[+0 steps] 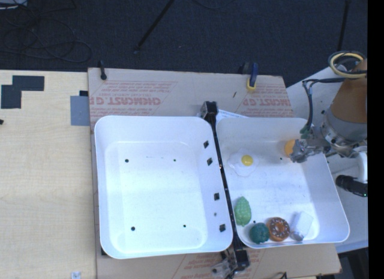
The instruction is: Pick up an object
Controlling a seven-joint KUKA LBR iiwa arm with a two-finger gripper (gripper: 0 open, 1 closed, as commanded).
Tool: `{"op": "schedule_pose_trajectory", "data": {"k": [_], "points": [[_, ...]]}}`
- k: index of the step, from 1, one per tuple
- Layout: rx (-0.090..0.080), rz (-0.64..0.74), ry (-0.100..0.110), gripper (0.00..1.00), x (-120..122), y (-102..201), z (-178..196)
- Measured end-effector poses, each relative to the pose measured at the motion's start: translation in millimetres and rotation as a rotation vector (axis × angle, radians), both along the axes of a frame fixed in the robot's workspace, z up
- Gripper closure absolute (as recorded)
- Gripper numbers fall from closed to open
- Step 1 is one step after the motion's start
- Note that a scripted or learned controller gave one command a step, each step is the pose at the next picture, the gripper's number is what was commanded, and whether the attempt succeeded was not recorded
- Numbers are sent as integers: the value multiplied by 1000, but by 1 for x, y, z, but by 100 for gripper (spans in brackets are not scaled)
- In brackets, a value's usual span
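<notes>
tool [298, 152] at right bin's far edge, orange ball [290, 147] just left of it (finger state can't tell)

Pale wood bench [42, 182], spreading well left of the gripper [298, 153]. Bearing a printed cardboard sheet [150, 95] with two white bins: right bin [327, 182] directly beneath the gripper, left bin [108, 182] beyond it, touching along a black seam. Dark patches [24, 89] at the far-left edge.
</notes>
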State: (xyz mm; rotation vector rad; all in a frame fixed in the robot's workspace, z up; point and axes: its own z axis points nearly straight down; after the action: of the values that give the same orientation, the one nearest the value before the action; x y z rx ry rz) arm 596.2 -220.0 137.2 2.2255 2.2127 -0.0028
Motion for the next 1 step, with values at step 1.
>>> {"op": "schedule_pose_trajectory", "data": {"k": [1], "points": [[0,0,0,0,0,0,0]]}}
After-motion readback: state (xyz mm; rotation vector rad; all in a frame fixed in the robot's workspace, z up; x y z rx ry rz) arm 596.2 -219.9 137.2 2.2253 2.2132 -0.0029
